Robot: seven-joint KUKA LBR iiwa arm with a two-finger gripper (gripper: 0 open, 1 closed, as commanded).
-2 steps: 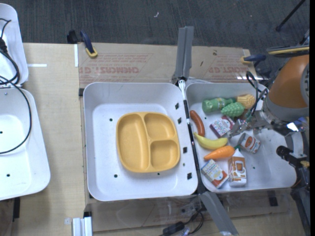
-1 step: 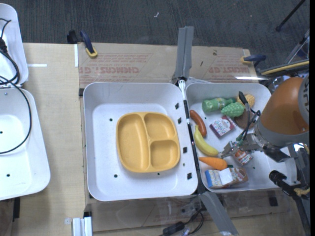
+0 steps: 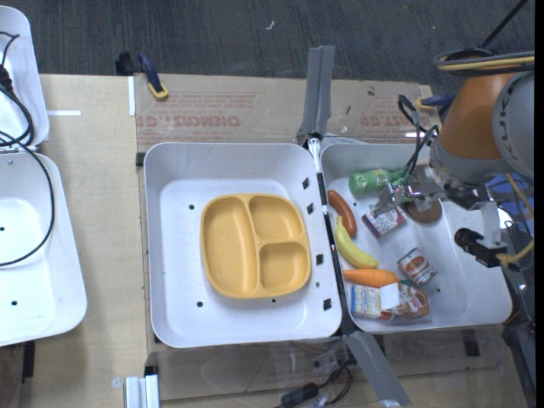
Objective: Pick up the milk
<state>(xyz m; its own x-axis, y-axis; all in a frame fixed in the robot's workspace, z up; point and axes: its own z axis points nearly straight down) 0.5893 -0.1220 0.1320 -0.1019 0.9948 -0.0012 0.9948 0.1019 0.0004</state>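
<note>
Fingers (image 3: 396, 195) low in right bin (image 3: 476, 300) — grip unclear, milk (image 3: 376, 298) well apart, near carrot (image 3: 371, 276)

Cardboard sheet (image 3: 255, 109) under the bins — red print, reversed, unreadable.

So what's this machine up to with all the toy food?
A grey and orange robot arm reaches in from the right over the right bin, which holds toy groceries. Its gripper hangs near a green bottle and a small dark packet. Its job is to pick up the milk, probably the white carton lying at the bin's near edge beside a carrot. A yellow divided plate sits in the left bin.
</note>
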